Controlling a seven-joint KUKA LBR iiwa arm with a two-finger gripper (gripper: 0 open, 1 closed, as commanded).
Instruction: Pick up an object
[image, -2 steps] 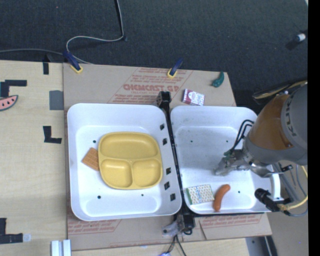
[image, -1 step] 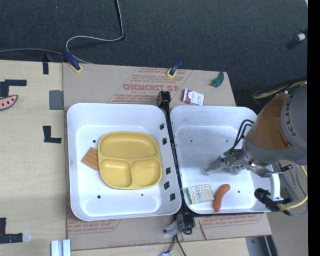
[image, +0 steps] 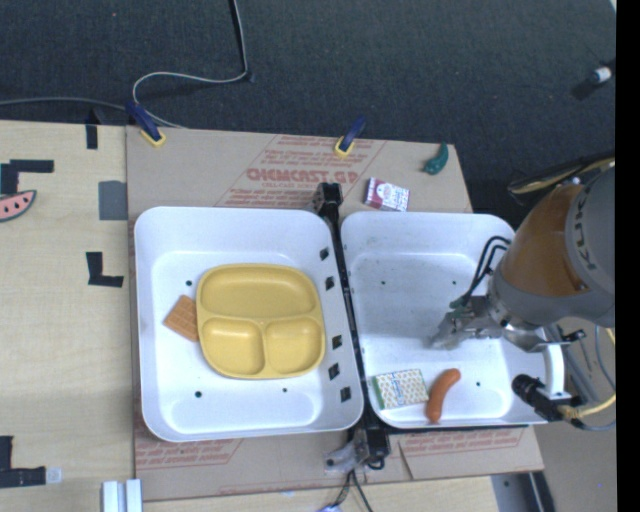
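In the right bin an orange-brown sausage lies near the front wall, with a small green-and-white packet just left of it. My gripper hangs low over the bin floor at centre right, above and slightly behind the sausage, apart from both items. Nothing shows between its fingers. In the left bin sits a yellow divided plate with a tan cracker-like square tucked under its left edge.
The grey arm with its orange band comes in over the right bin's right wall. Behind the bins on the cardboard lie a small red-and-white packet, a teal clip and yellow clamps. A divider separates the bins.
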